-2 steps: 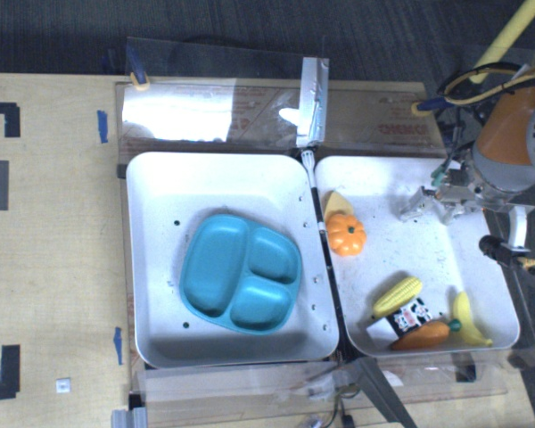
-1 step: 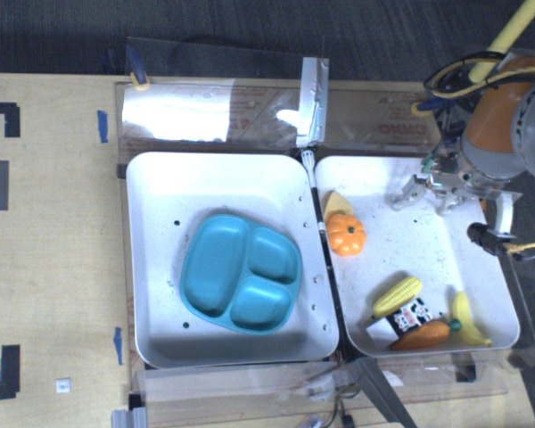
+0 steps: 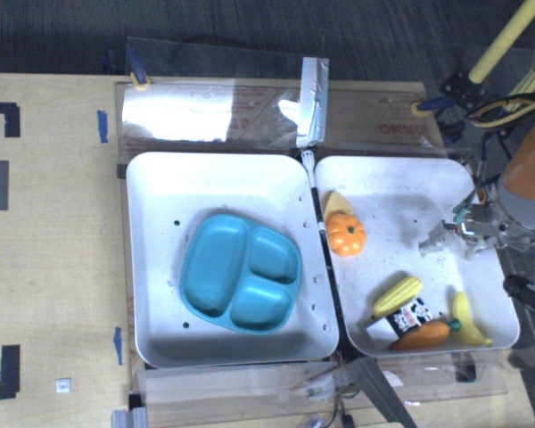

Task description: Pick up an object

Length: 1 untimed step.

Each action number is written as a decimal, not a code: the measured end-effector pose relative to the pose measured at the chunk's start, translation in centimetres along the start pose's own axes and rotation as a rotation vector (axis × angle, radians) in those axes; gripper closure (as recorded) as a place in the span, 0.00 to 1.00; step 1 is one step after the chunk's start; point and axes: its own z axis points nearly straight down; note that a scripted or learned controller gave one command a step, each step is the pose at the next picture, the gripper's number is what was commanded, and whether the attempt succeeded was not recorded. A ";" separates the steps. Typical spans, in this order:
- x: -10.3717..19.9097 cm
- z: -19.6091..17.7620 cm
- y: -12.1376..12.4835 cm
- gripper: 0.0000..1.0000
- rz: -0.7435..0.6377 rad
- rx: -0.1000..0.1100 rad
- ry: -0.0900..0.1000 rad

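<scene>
1. The gripper (image 3: 446,232) hangs low over the right bin (image 3: 401,181); I cannot tell its opening, and nothing is seen in it.
2. Nearest below it lie the banana (image 3: 466,316), carrot (image 3: 421,335) and corn (image 3: 397,294).
3. Farther left sits the small pumpkin (image 3: 346,235).
4. Farthest, the blue tray (image 3: 241,272) in the left bin (image 3: 156,239).

The arm (image 3: 522,205) is seen reaching in from the right edge of the view, its orange band visible above the grey wrist. The gripper (image 3: 448,232) is held over the right-hand bin (image 3: 401,181), near that bin's right edge and towards its far side. Nothing is seen gripped.
</scene>
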 end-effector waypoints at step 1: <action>7.8 2.9 8.9 0.00 -0.090 -0.007 -0.011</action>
